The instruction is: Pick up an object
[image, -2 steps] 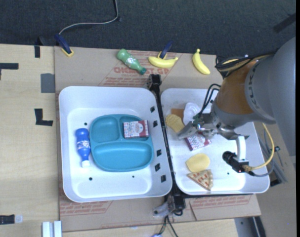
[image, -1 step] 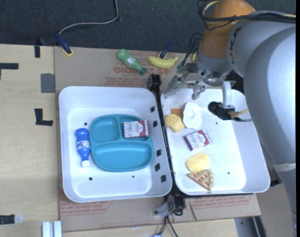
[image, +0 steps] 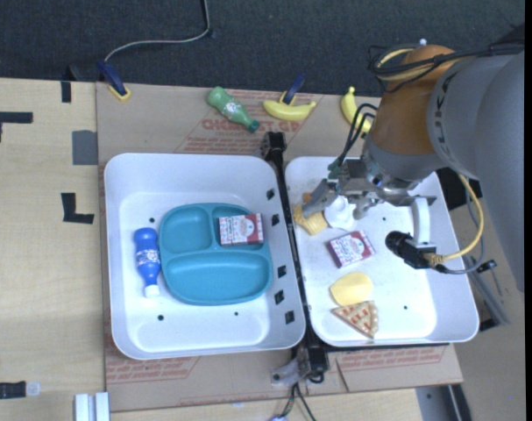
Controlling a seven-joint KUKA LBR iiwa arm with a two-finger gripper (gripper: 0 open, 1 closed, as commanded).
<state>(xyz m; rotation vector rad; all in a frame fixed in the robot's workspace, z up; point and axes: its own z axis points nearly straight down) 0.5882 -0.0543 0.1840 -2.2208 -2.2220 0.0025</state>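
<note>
My gripper hangs low over the upper left part of the right bin. Right under it lie a yellow cheese-like piece and a small white object. Whether either one sits between the gripper's tips is hidden by the wrist. Further down the same bin lie a red and white carton, a yellow block and a pizza slice. The left bin holds a teal divided plate, a red carton resting on it, and a blue bottle beside it.
Behind the bins, on the cardboard, lie a green bottle and two bananas. A black clamp sits on the divider between the bins. A black part with cable hangs off the arm over the right bin.
</note>
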